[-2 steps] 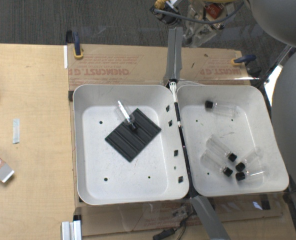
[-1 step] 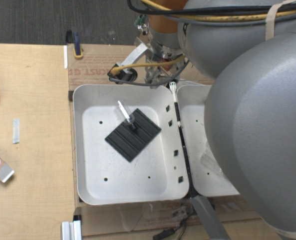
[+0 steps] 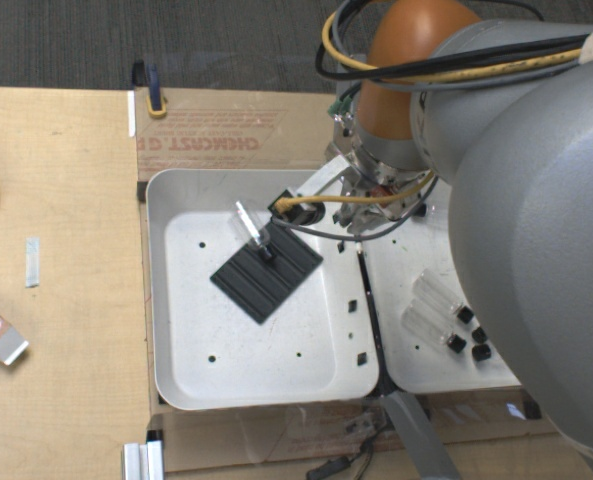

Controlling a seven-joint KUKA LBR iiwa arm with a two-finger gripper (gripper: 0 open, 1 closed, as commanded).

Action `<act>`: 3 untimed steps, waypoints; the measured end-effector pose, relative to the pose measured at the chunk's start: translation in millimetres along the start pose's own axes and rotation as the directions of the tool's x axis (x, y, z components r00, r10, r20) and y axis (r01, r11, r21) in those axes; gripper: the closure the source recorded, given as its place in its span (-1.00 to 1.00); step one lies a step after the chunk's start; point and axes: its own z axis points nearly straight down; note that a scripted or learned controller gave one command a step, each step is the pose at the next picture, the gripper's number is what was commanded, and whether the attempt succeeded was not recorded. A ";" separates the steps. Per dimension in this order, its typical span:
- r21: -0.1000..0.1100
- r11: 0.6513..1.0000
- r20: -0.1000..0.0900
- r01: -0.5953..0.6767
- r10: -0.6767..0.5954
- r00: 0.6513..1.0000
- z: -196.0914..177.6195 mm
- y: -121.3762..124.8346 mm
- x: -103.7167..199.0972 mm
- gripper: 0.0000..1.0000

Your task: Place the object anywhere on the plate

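The pincer (image 3: 259, 236) hangs over the left bin (image 3: 176, 368), tips right at the upper edge of a black ribbed plate (image 3: 266, 273) lying mid-bin. Whether it's open or closed, I cannot tell. Over in the right bin (image 3: 406, 368), clear tubes with black caps (image 3: 446, 318) lie together.

The desk (image 3: 66, 168) has a light wooden top. Behind it lies a dark grey floor (image 3: 156, 18) with a fine ribbed pattern. A flat brown cardboard sheet (image 3: 226, 138) with red printed letters lies on the desk.
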 end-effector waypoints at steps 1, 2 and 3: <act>0.000 0.994 -0.002 0.109 -0.109 0.994 53.3 -37.3 73.4 1.00; -0.001 0.995 -0.005 0.097 -0.097 0.995 52.6 -76.9 121.3 1.00; -0.001 0.995 -0.005 0.097 -0.097 0.995 52.4 -76.7 121.2 -1.00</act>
